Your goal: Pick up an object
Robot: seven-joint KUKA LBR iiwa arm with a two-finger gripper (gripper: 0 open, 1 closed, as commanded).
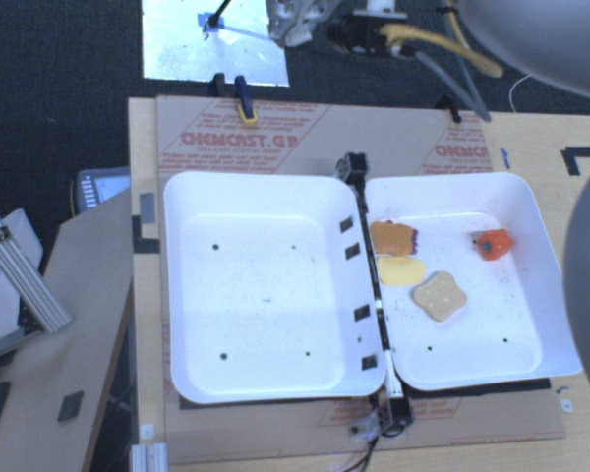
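both white bins, the left bin point(256, 293) and the right bin point(472, 352), looked like smooth, faintly glossy plastic. the desk point(305, 131) showed matt brown board with red print. the bread slice point(439, 296) seemed rough and dull, the yellow piece point(401, 271) smooth. the metal plate point(192, 23) shone.

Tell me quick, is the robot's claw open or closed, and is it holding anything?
Gripper: high at the top of the view, past the bins; open or closed cannot be told, and nothing is seen in it.
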